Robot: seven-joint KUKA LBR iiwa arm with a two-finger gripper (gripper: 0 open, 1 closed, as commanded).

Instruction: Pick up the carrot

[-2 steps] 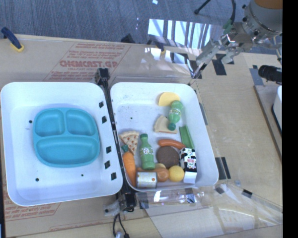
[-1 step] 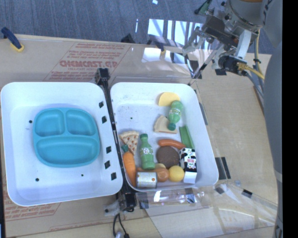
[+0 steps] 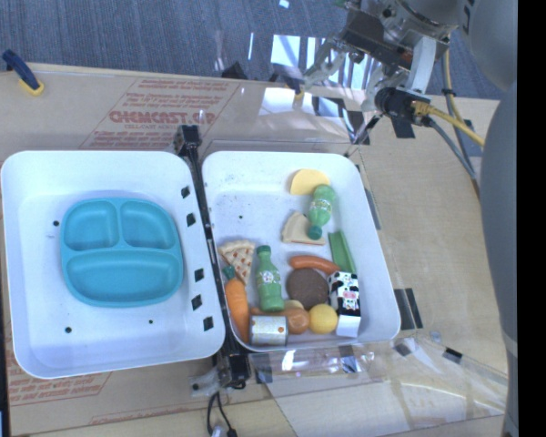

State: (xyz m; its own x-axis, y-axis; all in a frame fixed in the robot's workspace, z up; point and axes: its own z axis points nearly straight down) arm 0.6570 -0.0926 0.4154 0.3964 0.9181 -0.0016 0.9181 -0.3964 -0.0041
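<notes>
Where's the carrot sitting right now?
The carrot lies in the right bin, against its left wall near the front corner, just below the pizza slice and left of the green bottle.

Two white bins (image 3: pixel 36 244) sit on a tan bench (image 3: pixel 437 244) with red lettering, the left holding a turquoise divided plate (image 3: pixel 120 249), the right an orange carrot (image 3: pixel 237 305), green bottles (image 3: pixel 269 280), a yellow lemon (image 3: pixel 323 319) and a black-and-white cow-patterned carton (image 3: pixel 347 296).
</notes>
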